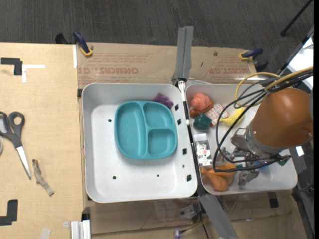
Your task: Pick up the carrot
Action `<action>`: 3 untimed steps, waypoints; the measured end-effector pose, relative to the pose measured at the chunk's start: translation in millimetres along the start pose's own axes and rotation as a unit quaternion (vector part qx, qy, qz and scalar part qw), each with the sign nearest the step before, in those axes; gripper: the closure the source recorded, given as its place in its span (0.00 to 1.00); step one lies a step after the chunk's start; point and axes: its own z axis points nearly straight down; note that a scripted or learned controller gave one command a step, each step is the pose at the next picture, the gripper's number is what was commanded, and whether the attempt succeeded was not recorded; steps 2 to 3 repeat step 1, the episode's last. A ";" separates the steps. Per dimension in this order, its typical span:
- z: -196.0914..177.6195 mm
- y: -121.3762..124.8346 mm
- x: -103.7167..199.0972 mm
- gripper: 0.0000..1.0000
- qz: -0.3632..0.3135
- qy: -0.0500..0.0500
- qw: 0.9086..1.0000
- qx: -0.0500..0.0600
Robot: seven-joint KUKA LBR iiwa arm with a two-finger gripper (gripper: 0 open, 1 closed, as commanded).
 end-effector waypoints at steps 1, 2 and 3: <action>-11.1 -2.4 -4.6 1.00 0.001 -0.006 1.000 0.005; -11.1 -2.4 -4.6 1.00 0.001 -0.006 1.000 0.005; -11.1 -2.4 -4.6 1.00 0.001 -0.006 1.000 0.005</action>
